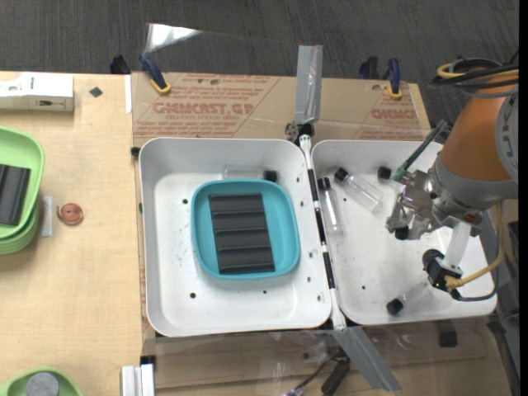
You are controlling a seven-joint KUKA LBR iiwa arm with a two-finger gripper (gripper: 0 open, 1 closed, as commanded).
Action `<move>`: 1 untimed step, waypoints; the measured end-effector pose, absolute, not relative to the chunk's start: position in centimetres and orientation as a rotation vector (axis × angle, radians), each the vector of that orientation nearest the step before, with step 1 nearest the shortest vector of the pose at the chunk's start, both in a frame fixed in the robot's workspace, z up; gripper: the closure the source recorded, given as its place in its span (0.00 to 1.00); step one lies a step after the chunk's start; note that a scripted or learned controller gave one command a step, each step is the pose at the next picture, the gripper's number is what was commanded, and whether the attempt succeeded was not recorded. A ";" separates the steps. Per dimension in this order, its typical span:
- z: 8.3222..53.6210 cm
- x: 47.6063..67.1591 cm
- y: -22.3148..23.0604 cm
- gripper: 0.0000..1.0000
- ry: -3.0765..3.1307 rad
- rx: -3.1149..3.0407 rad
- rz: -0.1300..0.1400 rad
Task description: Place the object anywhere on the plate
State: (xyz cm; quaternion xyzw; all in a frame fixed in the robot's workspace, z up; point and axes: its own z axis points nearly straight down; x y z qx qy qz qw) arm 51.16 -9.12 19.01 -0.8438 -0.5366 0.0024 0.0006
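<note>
A teal square plate (285,221) lies in the middle of the left bin (165,246). A black ridged block (241,233) rests flat on the plate, covering most of its centre. My gripper (404,223) hangs over the right bin (363,287), toward its right side and well away from the plate. I see nothing held at its tip. A clear plastic tube (360,190) lies on the right bin's floor to the left of the gripper, apart from it. A thin clear stick (329,213) lies along that bin's left wall.
A green tray (25,213) with a dark item sits at the far left of the bench, with a small round reddish piece (71,214) beside it. Cardboard (206,106) stands behind the bins. A cable loop (450,279) dangles below the wrist.
</note>
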 end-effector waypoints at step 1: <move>20.2 52.8 0.3 1.00 -1.779 -2.588 0.007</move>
